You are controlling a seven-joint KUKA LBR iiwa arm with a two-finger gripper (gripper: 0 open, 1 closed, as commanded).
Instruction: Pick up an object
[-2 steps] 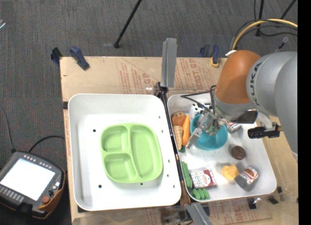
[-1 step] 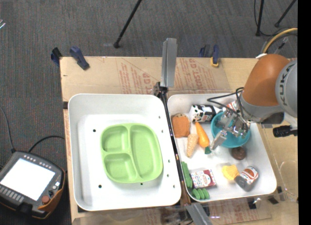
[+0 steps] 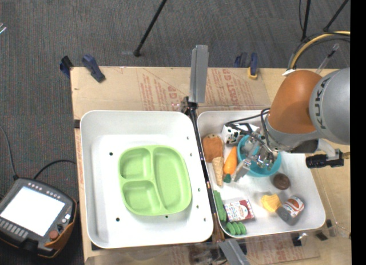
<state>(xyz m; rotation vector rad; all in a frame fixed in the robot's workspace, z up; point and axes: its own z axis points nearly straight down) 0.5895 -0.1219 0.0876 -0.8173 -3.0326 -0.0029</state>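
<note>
The tool (image 3: 251, 163) is hovering over the teal bowl (image 3: 264, 167) in the right bin (image 3: 313, 192); its opening I cannot tell, nothing visibly gripped. The carrot (image 3: 230, 161) is lying just left of the bowl, long axis running near-to-far.

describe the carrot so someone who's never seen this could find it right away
Look in the right bin, the one crowded with small things, and go to its upper left part. The carrot lies there at a slant, between a brown bread-like piece and a teal bowl. It is the one bright orange, tapered thing.
</note>
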